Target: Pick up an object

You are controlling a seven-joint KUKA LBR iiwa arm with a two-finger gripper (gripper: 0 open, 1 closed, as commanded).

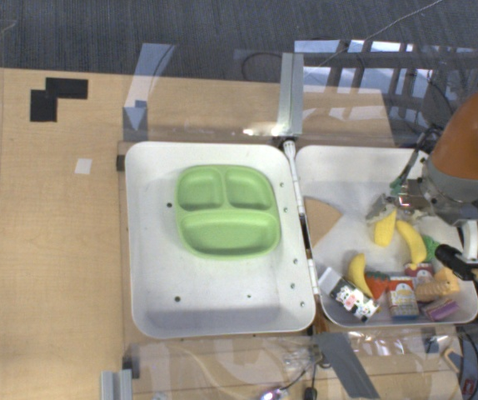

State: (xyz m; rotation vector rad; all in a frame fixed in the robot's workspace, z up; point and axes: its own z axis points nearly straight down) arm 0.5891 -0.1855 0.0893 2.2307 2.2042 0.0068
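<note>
Just one camera here, sitting fixed above the bench (47, 223) and looking down at a slant, far side of the bench toward the top. It's hanging back far enough that it's taking in both white bins side by side: the left bin (151, 248) sitting mid-frame, the right bin (339, 169) running toward the right edge. The arm (472, 140) is poking in from the right, partly cut off by the frame.
</note>
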